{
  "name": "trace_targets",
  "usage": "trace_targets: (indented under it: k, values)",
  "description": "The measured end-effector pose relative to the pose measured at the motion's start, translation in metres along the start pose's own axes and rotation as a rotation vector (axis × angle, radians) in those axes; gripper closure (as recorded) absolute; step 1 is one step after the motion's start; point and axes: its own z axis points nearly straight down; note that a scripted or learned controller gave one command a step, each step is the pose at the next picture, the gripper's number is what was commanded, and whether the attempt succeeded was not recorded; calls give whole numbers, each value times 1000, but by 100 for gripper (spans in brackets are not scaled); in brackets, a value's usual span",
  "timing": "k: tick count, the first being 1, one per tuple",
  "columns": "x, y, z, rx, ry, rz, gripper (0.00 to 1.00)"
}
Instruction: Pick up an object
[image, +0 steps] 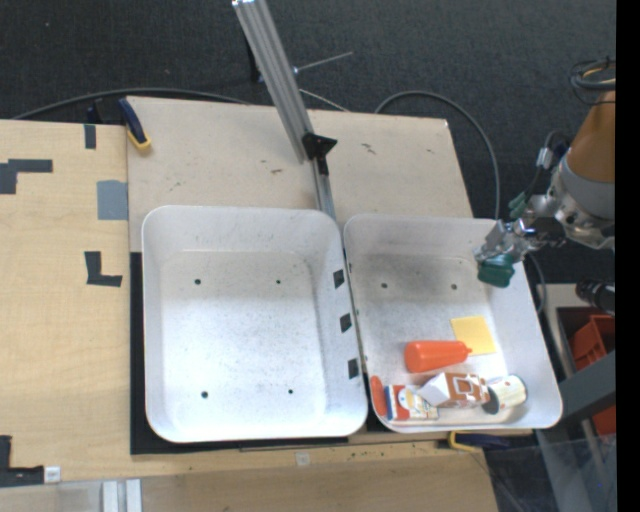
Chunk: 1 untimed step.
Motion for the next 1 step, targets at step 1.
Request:
trace_targets:
  k: [1]
  values:
    - [0,1,-20,4,2,1,100]
